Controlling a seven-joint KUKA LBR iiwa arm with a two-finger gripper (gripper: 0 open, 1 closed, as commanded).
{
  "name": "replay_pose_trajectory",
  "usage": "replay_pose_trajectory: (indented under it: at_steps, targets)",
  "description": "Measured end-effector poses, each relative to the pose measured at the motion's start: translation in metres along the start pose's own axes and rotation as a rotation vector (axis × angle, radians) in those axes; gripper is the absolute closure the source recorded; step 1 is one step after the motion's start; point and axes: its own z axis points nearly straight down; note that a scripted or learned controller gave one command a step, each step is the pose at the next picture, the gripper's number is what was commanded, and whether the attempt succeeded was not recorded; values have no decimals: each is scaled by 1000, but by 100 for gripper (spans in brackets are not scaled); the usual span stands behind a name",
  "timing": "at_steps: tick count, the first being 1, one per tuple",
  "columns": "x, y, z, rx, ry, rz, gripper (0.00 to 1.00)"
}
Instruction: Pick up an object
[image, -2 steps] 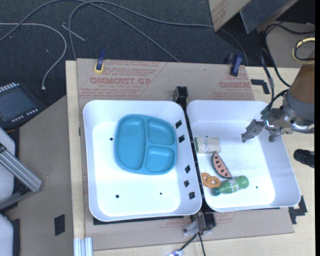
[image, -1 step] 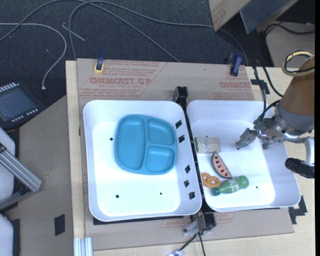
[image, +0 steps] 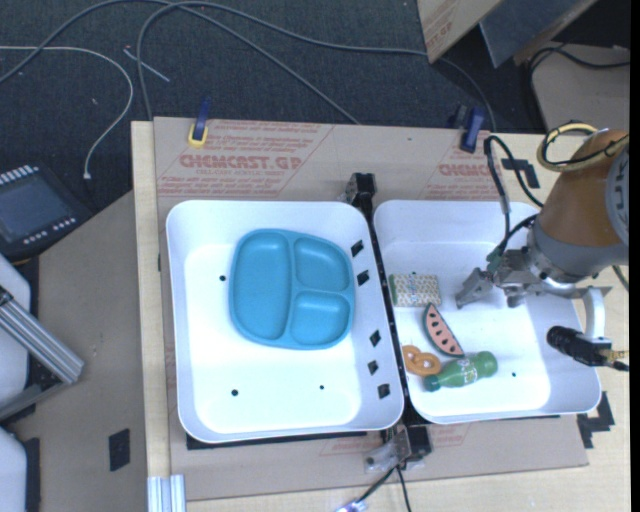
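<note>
From the overhead camera view, two white bins sit side by side on the bench (image: 270, 140), and the left bin (image: 190, 300) holds a blue divided plate (image: 292, 288) lying flat at its centre, well out of the action. All the small pickable items crowd the left half of the right bin (image: 560, 400), near the divider: a speckled green sponge-like block (image: 415, 289) at the top, a watermelon slice (image: 441, 331) just below it, then an orange pretzel-shaped piece (image: 419, 359) touching or nearly touching a green bottle (image: 462, 371) lying on its side. That loose scatter looks like a deliberately mixed pile, giving the program several targets. The arm comes in from the right of the frame, and the gripper (image: 500, 284) hangs over the upper middle of the right bin, its jaws spread apart with nothing between them. One dark fingertip (image: 470, 293) points left toward the toys. The closest candidates lie to the left and lower left of the jaws: the block is near, the watermelon slice a bit lower, the bottle further down. Nothing is grasped yet; my read is the arm is lining up a descent, and it needs to shift left before closing.
</note>
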Motion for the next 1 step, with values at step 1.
replay_pose_trajectory:
  at_steps: [1]
  targets:
    - [0,1,-14,-5,-1,1,100]
